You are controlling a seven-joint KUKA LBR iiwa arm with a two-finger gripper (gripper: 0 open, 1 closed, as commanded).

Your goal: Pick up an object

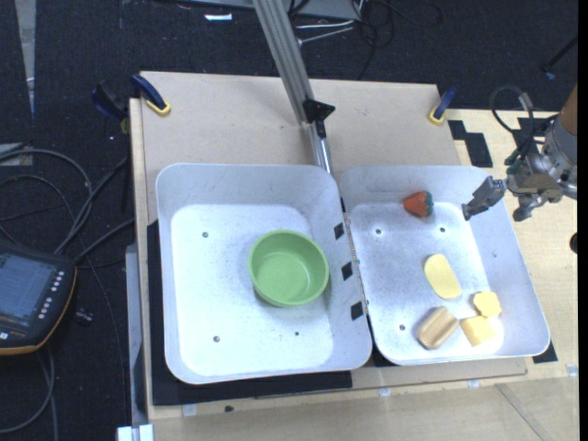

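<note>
Plywood bench (239, 122): pale board bearing two shallow white bins side by side, with yellow-tipped clamps at its far corners.
Left bin (197, 246): white tray, speckled, holding a single bowl near its middle.
Right bin (386, 246): white tray touching the left bin along a seam marked by small black tabs; five small items lie in it, toward its near and far right.
Arm (560, 150): grey, reaching in from the right edge and ending above the right bin's far right rim.
Metal pole (287, 49): grey bar slanting down from the top of the view to a black fitting between the bins.
Green bowl (288, 266): round, upright, light green, standing open in the left bin.
Gripper (504, 201): hangs over the right bin's far right edge, its two dark fingers spread apart with nothing between them; one fingertip points toward the strawberry.
Yellow oval (442, 276): flat on the right bin's floor, roughly mid-right.
Tan bread roll (436, 328): lying near the bin's front edge, just beside the yellow block.
Yellow block (478, 330): at the front right, touching or nearly touching a smaller yellow piece (487, 303) behind it.
Strawberry (419, 204): red with a green top, in the right bin's far part, near the gripper but apart from it.
</note>
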